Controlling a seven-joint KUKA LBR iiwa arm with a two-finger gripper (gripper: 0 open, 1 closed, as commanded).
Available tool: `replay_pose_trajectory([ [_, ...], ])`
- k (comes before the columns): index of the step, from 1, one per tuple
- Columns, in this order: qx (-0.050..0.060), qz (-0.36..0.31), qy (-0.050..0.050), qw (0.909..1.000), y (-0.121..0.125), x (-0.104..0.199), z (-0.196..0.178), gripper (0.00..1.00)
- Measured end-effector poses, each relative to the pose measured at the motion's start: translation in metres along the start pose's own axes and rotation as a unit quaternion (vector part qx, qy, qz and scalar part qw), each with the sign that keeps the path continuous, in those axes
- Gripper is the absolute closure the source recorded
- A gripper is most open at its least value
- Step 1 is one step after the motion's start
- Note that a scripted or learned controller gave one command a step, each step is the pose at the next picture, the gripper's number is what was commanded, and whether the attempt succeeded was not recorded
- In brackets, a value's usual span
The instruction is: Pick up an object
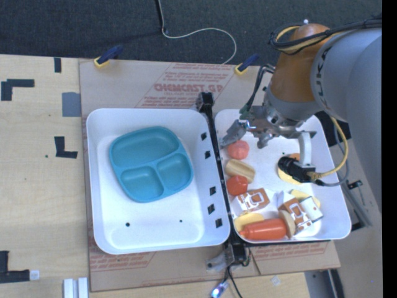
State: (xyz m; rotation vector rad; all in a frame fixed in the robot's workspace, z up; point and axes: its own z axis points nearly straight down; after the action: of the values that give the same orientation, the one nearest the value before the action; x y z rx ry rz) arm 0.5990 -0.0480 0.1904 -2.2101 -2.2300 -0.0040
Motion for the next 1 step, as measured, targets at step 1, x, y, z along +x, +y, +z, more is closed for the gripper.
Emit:
replay_pose_trajectory([
  [1,-0.007,-0.001,0.000,1.0000,-0.0310,0.0657,-0.1591,0.00],
])
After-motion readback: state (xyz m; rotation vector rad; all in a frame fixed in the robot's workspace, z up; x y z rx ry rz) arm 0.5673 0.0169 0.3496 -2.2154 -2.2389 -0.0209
